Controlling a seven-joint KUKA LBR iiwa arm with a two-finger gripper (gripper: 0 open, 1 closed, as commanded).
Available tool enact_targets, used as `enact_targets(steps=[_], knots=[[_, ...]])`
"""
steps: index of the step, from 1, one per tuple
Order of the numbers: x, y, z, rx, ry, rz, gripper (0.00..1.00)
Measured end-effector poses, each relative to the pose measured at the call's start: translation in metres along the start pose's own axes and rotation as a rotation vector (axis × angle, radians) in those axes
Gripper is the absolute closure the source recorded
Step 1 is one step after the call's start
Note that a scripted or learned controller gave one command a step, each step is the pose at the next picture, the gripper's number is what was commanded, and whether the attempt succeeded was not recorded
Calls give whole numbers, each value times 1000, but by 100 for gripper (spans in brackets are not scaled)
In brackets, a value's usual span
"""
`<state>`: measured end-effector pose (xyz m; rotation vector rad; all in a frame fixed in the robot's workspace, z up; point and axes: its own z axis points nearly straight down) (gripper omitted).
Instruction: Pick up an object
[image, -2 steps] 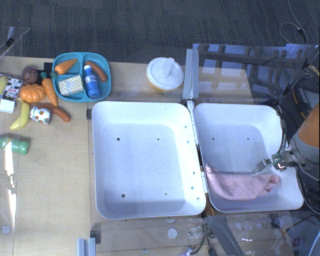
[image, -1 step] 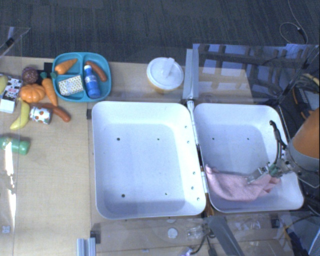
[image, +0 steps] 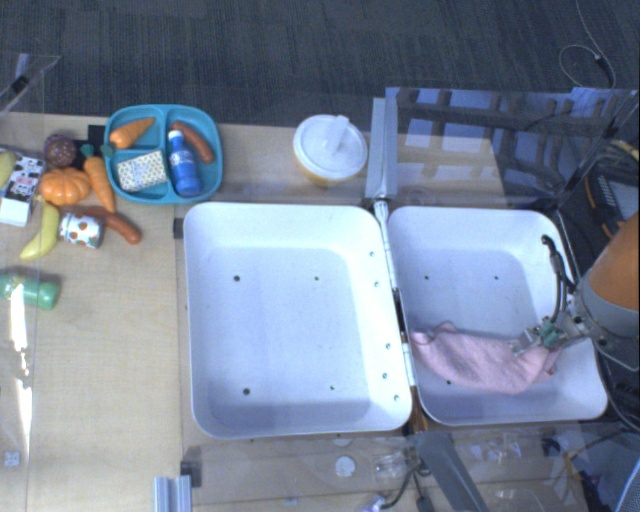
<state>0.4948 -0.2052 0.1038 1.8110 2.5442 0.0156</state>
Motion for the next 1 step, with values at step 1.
enact_targets(steps=[1], knots=[[23, 103, -34, 16, 6, 165, 100]])
